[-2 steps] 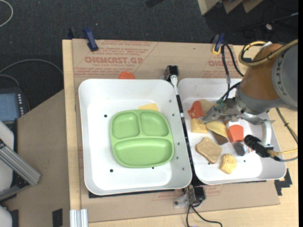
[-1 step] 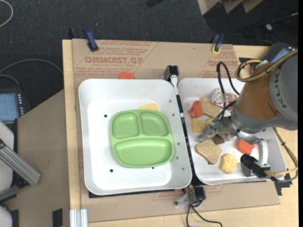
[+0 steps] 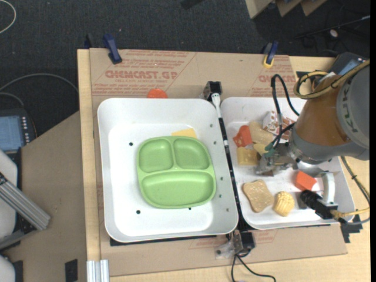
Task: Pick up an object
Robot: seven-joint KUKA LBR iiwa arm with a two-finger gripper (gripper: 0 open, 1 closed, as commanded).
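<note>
Jaws (image 3: 267, 168) low in right bin (image 3: 305, 219), open or shut impossible to tell, yellow block (image 3: 247, 156) just left, tan bread slice (image 3: 257, 195) just nearer, corn piece (image 3: 283, 203) beside it

Both bins – left bin (image 3: 111, 175), right bin (image 3: 235, 107) – look like smooth white plastic with a slight sheen. Green divided plate (image 3: 175, 172) is glossy moulded plastic. Bench board (image 3: 176, 69) is matt brown cardboard-like sheet with red print. My arm's orange band (image 3: 320, 119) has a satin shine. Bread slice (image 3: 257, 195) looks rough and matt; corn piece (image 3: 283, 203) bumpy.
</note>
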